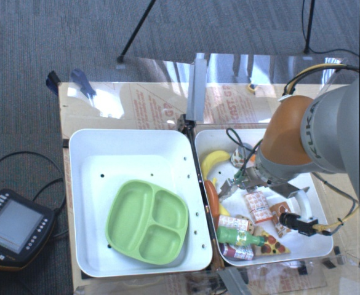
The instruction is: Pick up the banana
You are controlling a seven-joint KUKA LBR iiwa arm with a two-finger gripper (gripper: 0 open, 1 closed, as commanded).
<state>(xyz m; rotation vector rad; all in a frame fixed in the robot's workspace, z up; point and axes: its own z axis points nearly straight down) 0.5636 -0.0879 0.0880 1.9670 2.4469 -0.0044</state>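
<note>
KUKA arm (318, 134) is reaching in over the right bin (324, 241), its hand (229, 186) hanging low just below the banana (215, 160). The hand's two fingers are standing apart, w/ nothing showing between them; the banana is not being held. The banana is lying curved in the bin's upper-left corner, its lower end pointing toward the hand, apart from it.

Other items are crowding the bin around the hand. An orange-red carrot-like piece (212, 201) is lying along the bin's left wall, directly below the banana. A snack packet (258, 207) is sitting just right of the hand. Below that, a green bottle (239, 236) is lying on its side, w/ a pizza slice toy (272, 244) beside it and a small dark bottle (236, 251) near the bin's bottom edge. A small round item (238, 159), too blurred to ID, is resting just right of the banana.

The left bin (87, 165) is carrying a green divided plate (147, 221). A pendant (10, 229) is lying on the floor, left of the tabletop.
</note>
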